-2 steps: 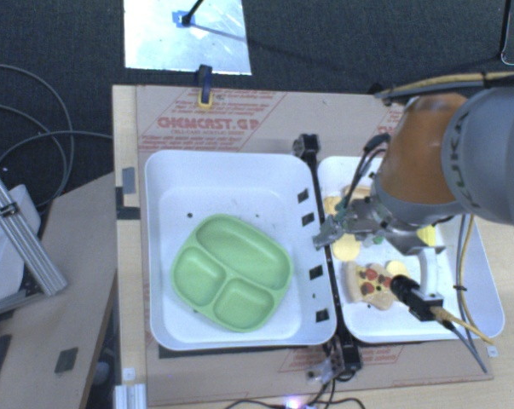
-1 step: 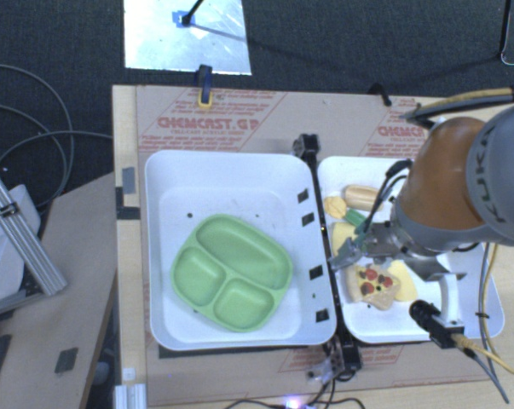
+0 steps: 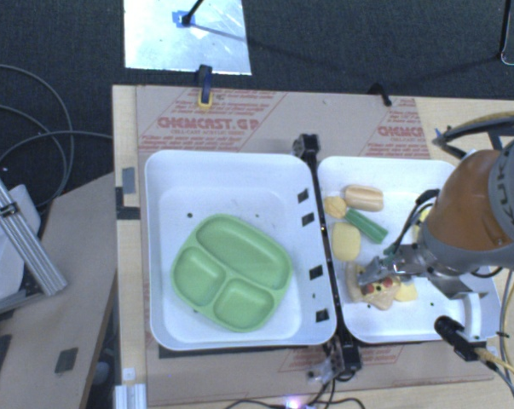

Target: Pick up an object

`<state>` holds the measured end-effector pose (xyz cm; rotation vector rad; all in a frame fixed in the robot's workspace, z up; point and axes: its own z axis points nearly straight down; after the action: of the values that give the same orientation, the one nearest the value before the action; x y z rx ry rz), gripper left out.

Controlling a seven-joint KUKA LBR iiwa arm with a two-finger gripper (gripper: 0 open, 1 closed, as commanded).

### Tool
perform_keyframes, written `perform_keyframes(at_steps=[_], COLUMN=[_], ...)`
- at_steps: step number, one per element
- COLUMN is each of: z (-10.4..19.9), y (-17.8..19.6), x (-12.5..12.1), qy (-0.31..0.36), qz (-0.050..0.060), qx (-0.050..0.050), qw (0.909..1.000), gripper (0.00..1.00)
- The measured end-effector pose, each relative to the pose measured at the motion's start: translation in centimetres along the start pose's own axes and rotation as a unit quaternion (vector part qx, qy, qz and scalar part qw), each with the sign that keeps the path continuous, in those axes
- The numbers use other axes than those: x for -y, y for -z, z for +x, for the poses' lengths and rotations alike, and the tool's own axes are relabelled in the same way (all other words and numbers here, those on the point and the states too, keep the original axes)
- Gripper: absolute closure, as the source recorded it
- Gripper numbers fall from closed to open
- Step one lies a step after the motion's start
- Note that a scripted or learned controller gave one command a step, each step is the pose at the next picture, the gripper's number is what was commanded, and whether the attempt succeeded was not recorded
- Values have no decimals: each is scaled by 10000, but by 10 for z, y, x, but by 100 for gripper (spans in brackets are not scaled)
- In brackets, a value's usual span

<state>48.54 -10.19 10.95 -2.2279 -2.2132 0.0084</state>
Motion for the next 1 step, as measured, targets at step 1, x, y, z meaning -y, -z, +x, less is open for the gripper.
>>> perform_keyframes(at_steps=[1], z=[44], y=[79], x=[-11], qy=[76], qz=[-71], qx=[-19], qw=[9999], gripper=[0])
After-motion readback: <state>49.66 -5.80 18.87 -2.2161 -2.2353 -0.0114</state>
